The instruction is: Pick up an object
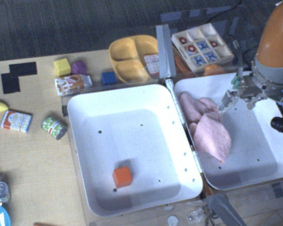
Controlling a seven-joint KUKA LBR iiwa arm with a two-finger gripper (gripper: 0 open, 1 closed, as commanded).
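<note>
Camera view has my claw over the right bin, its thin metal fingers spread and pinching nothing. At its seven o'clock, just beside the tips, lies a soft, rumpled pink cloth along that bin's left wall. Far off at eight o'clock, a small orange cube sits in the smooth white left bin.

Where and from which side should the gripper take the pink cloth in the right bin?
Probably from above, at the raised folds in the upper part of the cloth. It lies crumpled and mostly flat on the bin floor against the left wall, so its edges offer little to pinch from the side, while the bunched ridges near its top stand up for the gripper beside them.
</note>
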